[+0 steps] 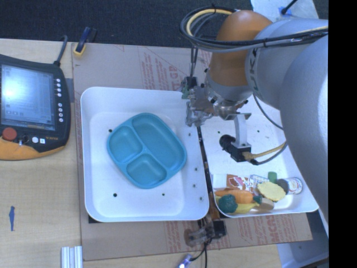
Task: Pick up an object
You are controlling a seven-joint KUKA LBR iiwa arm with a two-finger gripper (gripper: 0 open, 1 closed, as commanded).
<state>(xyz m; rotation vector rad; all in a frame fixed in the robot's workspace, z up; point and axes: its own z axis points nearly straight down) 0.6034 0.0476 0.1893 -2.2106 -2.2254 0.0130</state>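
Toy food (251, 197) is the target here, heaped in the near right corner of the right bin (262, 130), pressed up against the near wall. In that heap: a dark green piece (227, 204) at the near left end, an orange carrot (239, 196) lying just behind it, a yellow slice (271, 191) resting on top toward the right, a small green piece (273, 176) just beyond the slice, and a printed packet (239, 181) lying flat on the heap's far left side. Each piece touches its neighbours. Over to the left, the left bin (97, 166) holds a blue divided plate (146, 149) with three compartments, lying flat near the middle and turned at an angle to the bin walls. Moving farther back, the gripper (194, 116) hangs over the seam where the two bins meet, in their far half, well apart from the heap and just off the plate's far right edge; from up here I cannot tell whether it is released or clenched. Beyond it the orange band (234, 43) and the grey arm (295, 71) reach in from the right. At far left a teach pendant (30, 108) lies on the wooden bench (39, 205), screen lit, and beyond it a small blue and yellow tool (82, 41) sits at the far edge of the cardboard sheet (156, 66) under the bins.
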